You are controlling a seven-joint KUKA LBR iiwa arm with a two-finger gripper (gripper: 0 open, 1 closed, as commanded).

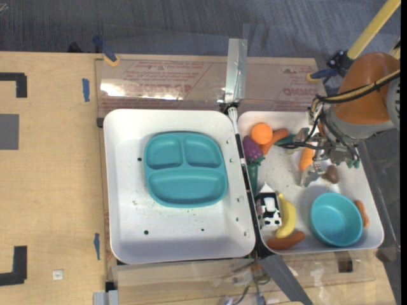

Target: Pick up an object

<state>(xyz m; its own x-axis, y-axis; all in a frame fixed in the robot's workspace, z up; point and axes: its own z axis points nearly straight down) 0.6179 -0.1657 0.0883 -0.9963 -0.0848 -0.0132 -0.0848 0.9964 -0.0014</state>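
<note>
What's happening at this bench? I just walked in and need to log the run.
A grey arm with an orange band reaches in from the right, its gripper low in the right bin near a small carrot. Nothing is visibly held. That bin also holds a teal bowl, banana, orange, purple grapes and a black-and-white toy. The left bin holds a teal divided plate.

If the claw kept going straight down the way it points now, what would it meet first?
Most likely the bare floor of the right bin, beside a small carrot. The claw hangs over that spot, though depth is hard to judge here.
</note>
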